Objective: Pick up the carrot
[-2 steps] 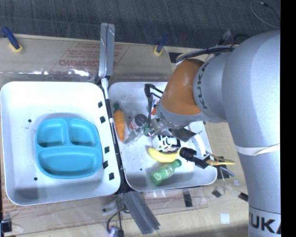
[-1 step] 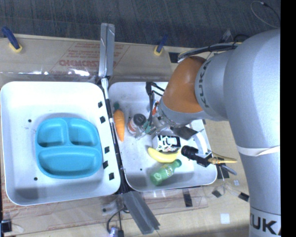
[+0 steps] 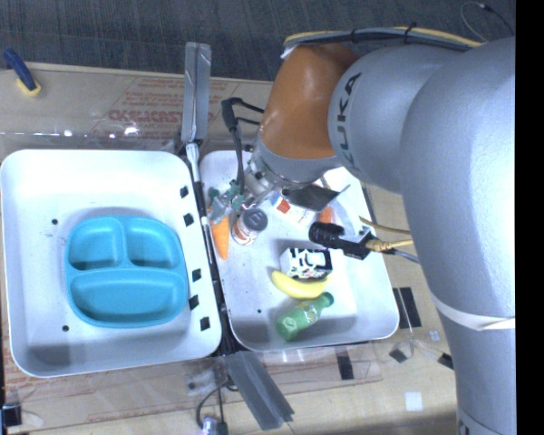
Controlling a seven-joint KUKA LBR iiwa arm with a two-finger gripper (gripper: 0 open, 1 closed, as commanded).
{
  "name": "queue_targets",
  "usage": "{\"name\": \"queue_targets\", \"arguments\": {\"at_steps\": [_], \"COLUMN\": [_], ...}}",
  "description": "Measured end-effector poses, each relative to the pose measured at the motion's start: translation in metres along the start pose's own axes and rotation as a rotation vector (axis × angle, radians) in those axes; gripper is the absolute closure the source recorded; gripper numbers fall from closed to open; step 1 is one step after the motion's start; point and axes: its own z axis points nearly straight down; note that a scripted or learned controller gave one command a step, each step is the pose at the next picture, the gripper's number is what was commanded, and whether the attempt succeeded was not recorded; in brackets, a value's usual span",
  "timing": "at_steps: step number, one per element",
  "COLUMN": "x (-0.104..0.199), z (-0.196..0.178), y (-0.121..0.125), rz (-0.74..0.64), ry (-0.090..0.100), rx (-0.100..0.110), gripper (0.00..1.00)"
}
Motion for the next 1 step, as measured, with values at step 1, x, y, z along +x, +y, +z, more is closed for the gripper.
{"name": "queue_targets", "arguments": {"at_steps": [1], "x": [0.0654], "z": [0.001], "y": [-0.0249], "rz": [0.14], "ry": [0.001], "rx": [0.002], "gripper": [1.0]}}
